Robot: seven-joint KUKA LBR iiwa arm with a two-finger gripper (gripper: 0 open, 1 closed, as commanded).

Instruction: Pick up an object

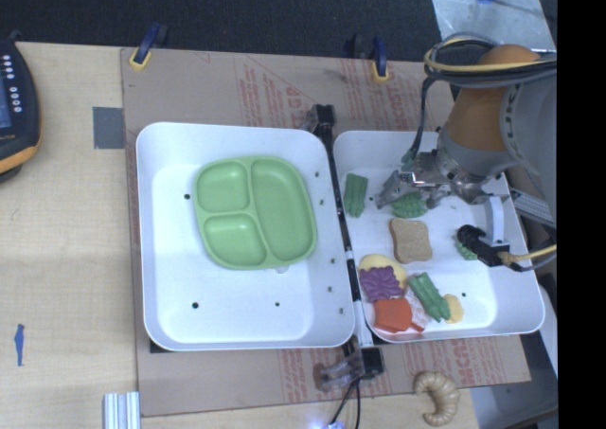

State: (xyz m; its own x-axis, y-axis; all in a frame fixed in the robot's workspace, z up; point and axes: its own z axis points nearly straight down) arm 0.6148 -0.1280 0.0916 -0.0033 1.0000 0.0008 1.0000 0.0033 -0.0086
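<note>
Hovered at right of frame: end effector (409, 192), spread, just above green leafy toy (410, 204). Probably light, stiff, slippery plastic; best pinched across its narrow middle.

arm (516, 124) cut off right, pendant (14, 105) cut left

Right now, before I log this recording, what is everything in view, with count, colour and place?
Shallow bins: 2, white, side by side on the bench.
Divided plate: 1, green, left bin.
Toy bread slice: 1, brown, right bin, middle.
Toy grapes: 1, purple, right bin, near edge.
Toy croissant: 1, tan, bench, outside the bins.
Clamps: 2, blue and yellow, far board edge.
Gripper: 1, grey, over a leafy green piece in the right bin.
</note>
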